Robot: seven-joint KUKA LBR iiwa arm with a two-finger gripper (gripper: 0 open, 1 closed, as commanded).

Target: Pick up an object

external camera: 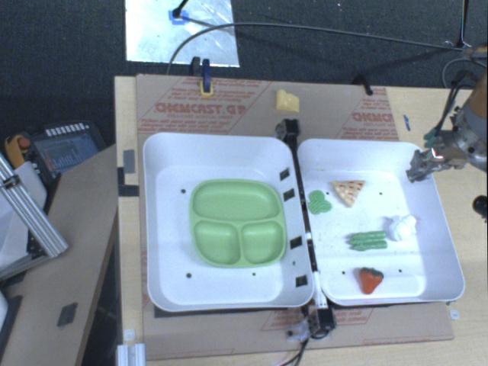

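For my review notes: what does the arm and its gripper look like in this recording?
At the camera view's right edge, the arm shows an orange-tan section above a grey metallic wrist. Thin dark cables loop beside it. The gripper is small and dark grey, with a small bright reddish-white spot on its body. It is blurred and partly cropped, so finer markings cannot be made out.

- Arm [474, 113] cut off by the right edge
- Gripper [418, 168] too small and dark to tell its fingers
- White lump [400, 226] beside the green beans [368, 240]: too blurred to identify
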